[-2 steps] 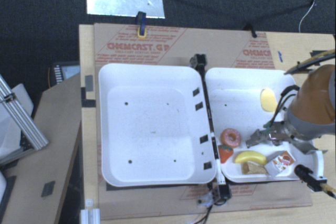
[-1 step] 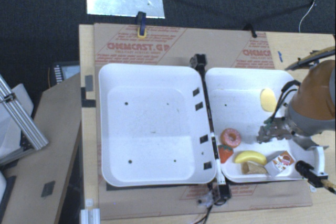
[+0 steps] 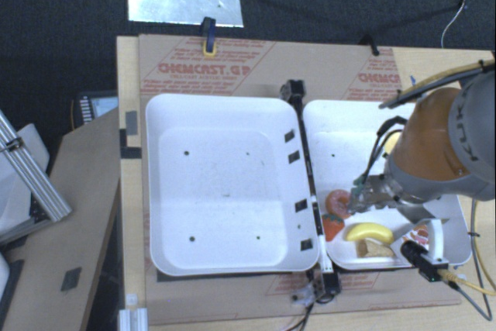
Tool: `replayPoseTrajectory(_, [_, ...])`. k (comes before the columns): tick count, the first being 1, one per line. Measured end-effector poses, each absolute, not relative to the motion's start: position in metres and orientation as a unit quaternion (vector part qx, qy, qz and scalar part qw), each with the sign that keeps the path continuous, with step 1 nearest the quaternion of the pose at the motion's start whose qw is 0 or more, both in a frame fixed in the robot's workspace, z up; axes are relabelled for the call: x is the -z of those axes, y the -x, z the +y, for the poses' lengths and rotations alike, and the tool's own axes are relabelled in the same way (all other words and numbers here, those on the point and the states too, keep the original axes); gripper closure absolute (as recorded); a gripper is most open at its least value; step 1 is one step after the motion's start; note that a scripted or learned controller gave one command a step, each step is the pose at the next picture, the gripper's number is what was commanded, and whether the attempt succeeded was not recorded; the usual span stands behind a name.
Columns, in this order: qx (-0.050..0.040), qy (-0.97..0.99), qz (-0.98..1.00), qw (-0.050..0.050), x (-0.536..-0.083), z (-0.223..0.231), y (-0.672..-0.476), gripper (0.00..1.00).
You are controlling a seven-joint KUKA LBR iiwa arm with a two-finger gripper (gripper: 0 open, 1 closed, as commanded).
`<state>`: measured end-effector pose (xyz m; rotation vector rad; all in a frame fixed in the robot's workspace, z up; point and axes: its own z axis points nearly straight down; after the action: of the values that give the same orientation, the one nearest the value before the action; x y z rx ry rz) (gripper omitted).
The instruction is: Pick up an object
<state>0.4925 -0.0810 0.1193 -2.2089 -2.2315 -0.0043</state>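
1. Orange-red and rounded, a tomato-like fruit [image 3: 338, 201] is seen in the right bin [image 3: 341, 128], near its inner wall, low in the view.
2. The gripper [image 3: 363, 196] is placed just beside that fruit, on its right; whether anything is grasped cannot be told.
3. A yellow banana [image 3: 369, 232] lies below the gripper, its long axis running left to right.
4. A red strawberry-like piece [image 3: 332, 226] lies just below the round fruit.

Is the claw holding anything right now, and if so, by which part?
Cannot be told. The claw is down in the right bin beside the reddish round fruit, with the banana nearby, but no hold is visible.
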Motion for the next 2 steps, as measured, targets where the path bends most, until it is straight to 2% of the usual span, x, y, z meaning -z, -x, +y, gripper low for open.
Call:
replayPoseTrajectory(1, [0.0036,0.702,-0.712,-0.002,-0.1878,0.0076,-0.4880,1.00])
replayPoseTrajectory(2, [0.0009,0.706,-0.708,-0.001,-0.1845,0.0017,-0.4872,0.00])
